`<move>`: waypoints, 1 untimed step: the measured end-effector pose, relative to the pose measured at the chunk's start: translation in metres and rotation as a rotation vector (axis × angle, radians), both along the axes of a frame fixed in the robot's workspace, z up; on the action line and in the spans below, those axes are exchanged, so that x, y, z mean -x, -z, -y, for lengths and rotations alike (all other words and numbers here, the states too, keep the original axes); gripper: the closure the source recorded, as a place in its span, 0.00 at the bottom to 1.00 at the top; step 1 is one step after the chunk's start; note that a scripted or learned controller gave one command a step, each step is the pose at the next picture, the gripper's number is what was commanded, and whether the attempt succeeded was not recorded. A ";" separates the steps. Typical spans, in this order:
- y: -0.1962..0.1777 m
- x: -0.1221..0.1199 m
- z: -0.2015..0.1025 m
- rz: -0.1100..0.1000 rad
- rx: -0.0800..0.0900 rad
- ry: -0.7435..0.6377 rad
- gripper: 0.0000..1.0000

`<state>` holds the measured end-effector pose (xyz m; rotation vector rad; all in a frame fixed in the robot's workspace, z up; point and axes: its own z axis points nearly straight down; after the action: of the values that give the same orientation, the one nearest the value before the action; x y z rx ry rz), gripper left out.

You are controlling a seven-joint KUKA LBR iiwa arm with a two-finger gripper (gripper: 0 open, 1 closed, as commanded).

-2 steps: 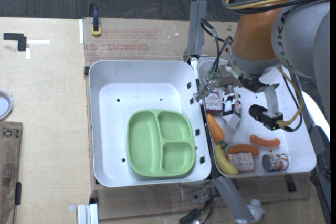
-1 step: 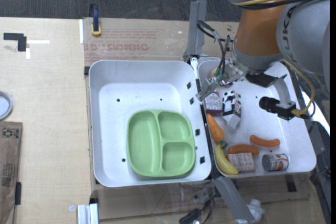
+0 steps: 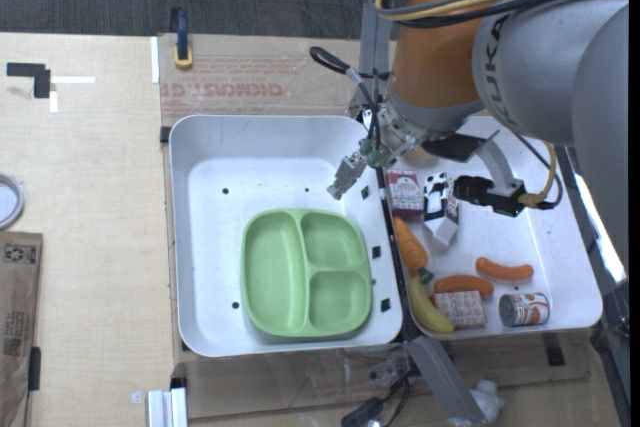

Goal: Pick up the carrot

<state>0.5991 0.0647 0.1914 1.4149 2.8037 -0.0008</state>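
Note:
The carrot [image 3: 410, 245] is orange and lies lengthwise at the left edge of the right bin [image 3: 570, 245], just right of the divider between the bins. My gripper [image 3: 358, 165] hangs over the back right corner of the left bin [image 3: 200, 215], up and to the left of the carrot and apart from it. Nothing shows in the gripper. The arm's orange band and grey body cover the back of the right bin.
A green divided plate [image 3: 305, 272] lies in the left bin. Around the carrot are a red-and-white box [image 3: 404, 191], a cow-patterned carton [image 3: 438, 197], a banana [image 3: 428, 307], two sausages [image 3: 505, 268], a pink block [image 3: 462, 308] and a can [image 3: 523, 308].

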 end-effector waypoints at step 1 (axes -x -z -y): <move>0.000 0.032 0.047 -0.002 0.000 -0.097 0.00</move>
<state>0.5676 0.0177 0.1915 1.2780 2.8705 -0.0013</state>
